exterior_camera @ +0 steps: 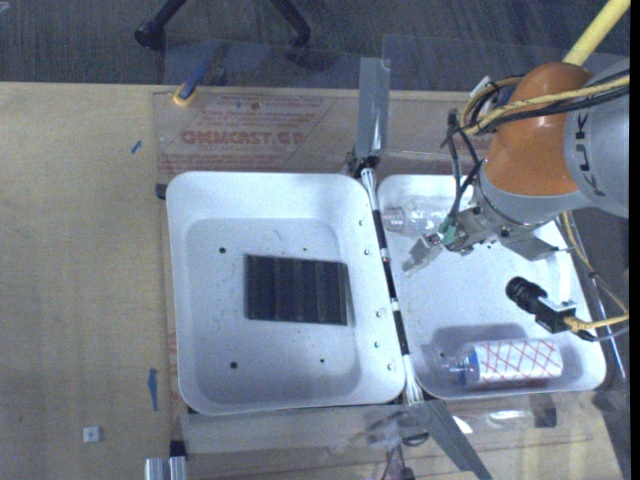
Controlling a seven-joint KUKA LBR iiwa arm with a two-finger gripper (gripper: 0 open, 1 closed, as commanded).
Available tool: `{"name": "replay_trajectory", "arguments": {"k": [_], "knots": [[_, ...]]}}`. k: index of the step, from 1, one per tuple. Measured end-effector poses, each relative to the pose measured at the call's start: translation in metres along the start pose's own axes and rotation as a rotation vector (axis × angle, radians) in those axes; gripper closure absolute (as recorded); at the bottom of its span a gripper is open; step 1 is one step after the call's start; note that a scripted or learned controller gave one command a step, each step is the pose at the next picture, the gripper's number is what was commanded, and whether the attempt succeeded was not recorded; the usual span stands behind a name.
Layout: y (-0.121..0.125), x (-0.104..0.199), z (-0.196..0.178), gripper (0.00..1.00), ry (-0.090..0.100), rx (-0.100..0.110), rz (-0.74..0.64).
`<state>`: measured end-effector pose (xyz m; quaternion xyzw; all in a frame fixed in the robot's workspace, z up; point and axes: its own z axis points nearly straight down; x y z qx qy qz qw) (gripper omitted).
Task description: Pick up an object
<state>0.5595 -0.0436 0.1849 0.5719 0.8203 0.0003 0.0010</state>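
A black ribbed rectangular slab [297,290] lies flat in the middle of the left bin [200,208]. In the right bin [590,368], a clear crumpled plastic piece [410,215] rests at the far left corner. A cylinder with a red-and-white lattice wrap and a blue cap [505,361] lies on its side along the near wall. My gripper [423,253] hangs low over the right bin's left part, just in front of the clear plastic piece and close to the wall between the bins. Nothing is visibly held in it.
The arm's orange band [535,128] and grey wrist hang over the right bin's far right part. A black stub with a yellow cable [535,303] juts out over that bin. A clear panel [250,133] with red lettering lies behind the left bin.
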Motion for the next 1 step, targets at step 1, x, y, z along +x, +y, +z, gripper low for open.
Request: {"name": "replay_trajectory", "arguments": {"k": [1], "knots": [[-0.0768, -0.0081, 0.0007, 0.00, 0.002, 0.004, 0.221]]}}
